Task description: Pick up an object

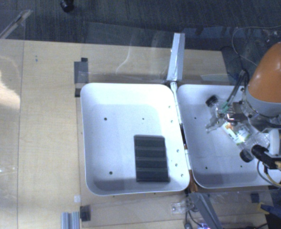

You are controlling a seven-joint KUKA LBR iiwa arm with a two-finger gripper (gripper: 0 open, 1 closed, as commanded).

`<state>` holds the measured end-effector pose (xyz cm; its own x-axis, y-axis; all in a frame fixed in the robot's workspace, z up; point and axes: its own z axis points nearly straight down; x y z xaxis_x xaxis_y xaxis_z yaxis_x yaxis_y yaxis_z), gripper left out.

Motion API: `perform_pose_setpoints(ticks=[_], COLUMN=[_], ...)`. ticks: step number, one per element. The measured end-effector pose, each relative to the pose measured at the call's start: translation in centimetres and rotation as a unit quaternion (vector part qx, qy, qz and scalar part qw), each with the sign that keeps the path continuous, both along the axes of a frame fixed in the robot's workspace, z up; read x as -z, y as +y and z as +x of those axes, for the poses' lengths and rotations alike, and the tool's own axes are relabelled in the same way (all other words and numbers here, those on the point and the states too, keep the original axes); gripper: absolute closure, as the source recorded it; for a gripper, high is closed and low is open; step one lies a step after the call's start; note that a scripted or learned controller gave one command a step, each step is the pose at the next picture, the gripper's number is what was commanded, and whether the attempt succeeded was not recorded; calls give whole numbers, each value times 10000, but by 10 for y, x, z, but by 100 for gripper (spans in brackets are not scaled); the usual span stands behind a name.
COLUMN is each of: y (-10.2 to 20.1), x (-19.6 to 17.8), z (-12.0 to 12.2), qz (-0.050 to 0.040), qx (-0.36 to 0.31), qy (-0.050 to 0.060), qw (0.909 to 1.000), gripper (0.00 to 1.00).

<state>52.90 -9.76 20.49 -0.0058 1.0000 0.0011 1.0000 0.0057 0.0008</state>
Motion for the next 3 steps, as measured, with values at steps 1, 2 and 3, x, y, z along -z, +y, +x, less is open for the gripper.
perform_pose_setpoints(ticks=[1, 2, 3], y=[-57, -92, -104], x=[20, 104, 114], z=[73, 84, 100], qz=[-7, -33, 33], qx=[-635, -1135, -1255], qy=[-15, -73, 18], qw=[9980, 9935, 9921], gripper=[0, 0, 0])
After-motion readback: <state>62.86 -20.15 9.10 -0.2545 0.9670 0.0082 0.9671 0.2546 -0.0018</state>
